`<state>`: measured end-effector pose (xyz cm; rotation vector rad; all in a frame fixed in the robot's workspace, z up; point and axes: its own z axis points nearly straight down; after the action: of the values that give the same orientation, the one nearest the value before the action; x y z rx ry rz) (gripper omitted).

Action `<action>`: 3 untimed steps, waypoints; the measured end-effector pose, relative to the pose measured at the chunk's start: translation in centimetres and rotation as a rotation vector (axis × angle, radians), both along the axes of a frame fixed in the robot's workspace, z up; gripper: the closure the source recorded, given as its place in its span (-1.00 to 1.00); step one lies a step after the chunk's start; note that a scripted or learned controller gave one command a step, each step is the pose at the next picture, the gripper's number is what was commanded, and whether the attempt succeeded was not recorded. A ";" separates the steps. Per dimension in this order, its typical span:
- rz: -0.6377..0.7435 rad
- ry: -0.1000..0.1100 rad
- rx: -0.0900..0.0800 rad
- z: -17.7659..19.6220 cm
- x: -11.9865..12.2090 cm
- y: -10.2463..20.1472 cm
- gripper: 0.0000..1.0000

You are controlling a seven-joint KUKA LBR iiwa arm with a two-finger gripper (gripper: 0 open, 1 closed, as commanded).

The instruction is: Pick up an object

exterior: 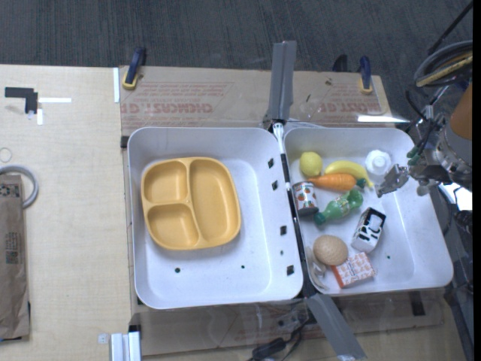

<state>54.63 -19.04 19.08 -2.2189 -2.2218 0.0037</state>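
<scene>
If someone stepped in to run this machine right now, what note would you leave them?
Gripper: over the right bin, by its upper right corner, holding nothing I can see.
Right bin: lemon, banana, carrot, small can, green bottle, black-and-white item, brown ball, red box.
Left bin: yellow divided tray.
Done: nothing lifted.
Left: grasp and lift one item.

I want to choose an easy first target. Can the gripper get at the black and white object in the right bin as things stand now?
Probably yes. The gripper is above the right bin, and the black and white object lies just below it in this view, apart from the green bottle. Nothing covers it.
</scene>
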 end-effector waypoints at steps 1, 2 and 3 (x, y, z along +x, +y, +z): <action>0.029 0.001 0.001 -9.4 -6.8 4.0 -1.00; 0.028 -0.004 0.000 -9.9 -6.9 0.6 -1.00; 0.026 -0.003 0.001 -9.0 -6.9 0.6 1.00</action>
<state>47.77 -18.42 10.07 -2.1913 -2.2509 0.0004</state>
